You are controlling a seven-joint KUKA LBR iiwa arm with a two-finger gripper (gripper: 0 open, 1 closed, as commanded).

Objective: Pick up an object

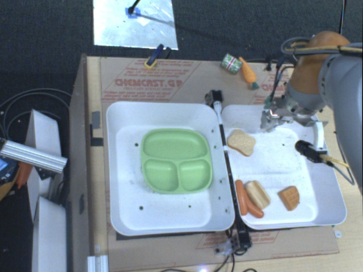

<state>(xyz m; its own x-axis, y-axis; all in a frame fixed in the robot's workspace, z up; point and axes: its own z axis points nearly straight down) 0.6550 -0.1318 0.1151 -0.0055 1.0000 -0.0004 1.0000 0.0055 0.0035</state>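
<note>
My gripper (271, 119) hangs over the back part of the right bin (323, 208), with nothing seen in it. A slice of toast (241, 143) lies to its left, near the bin's left wall. At the front of that bin lie a red sausage (243, 198), a hot dog bun (258, 194) beside it, and a small brown square biscuit (289, 198). These front items are well clear of the gripper.
The left bin (122, 152) holds a green divided plate (176, 160). On the cardboard behind the bins lie a small green can (231, 63), a toy carrot (248, 72) and a yellow clamp (153, 57). The grey arm (334, 78) comes in from the right.
</note>
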